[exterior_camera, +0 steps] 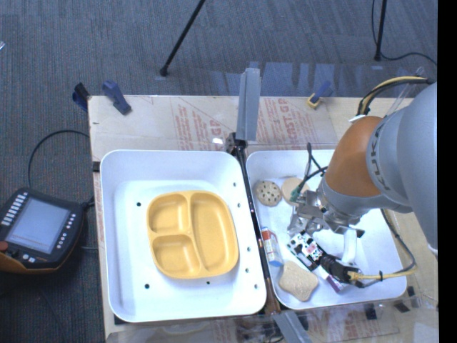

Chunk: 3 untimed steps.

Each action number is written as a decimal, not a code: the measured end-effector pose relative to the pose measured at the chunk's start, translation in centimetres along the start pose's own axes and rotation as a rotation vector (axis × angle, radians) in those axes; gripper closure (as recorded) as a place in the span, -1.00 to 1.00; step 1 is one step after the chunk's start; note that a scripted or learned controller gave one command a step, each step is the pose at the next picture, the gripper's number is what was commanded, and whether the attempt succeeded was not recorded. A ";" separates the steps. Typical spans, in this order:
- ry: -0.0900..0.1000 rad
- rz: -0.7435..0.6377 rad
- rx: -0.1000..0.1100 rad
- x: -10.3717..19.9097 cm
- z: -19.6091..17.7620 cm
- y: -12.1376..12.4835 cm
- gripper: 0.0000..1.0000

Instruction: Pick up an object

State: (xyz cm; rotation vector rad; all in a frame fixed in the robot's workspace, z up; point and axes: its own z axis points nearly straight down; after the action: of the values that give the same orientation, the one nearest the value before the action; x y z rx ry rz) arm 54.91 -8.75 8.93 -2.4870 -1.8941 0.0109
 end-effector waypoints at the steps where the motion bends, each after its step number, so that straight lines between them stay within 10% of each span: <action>1: -0.003 -0.187 -0.020 8.0 -14.6 -0.7 1.00; 2: -0.008 -0.230 -0.006 15.4 -14.5 -10.5 1.00; 3: -0.010 -0.737 -0.004 15.1 -12.4 -11.0 1.00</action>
State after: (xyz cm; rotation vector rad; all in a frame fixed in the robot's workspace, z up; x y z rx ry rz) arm 48.56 8.66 21.52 -1.6418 -2.6694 0.0102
